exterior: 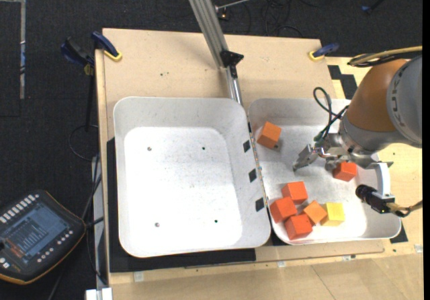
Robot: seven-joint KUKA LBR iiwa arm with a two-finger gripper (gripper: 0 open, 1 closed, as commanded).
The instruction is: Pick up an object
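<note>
Counter (175, 63) carries two white bins; right bin (295, 117) holds all the blocks. End effector (304, 159) hangs low over its middle, fingers apart, nothing between them. Nearest candidate: orange block (269, 135), up and to the view's left of the tips, lying apart from the rest, roughly cubic, no long axis. A red block (345, 171) sits just behind, under the wrist

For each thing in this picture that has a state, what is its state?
Gripper: over the right bin, holding nothing visible.
Lone orange block: tilted, apart from others.
Red block: beside the wrist.
Yellow block: flat, in the cluster.
Left bin: holds no blocks.
</note>
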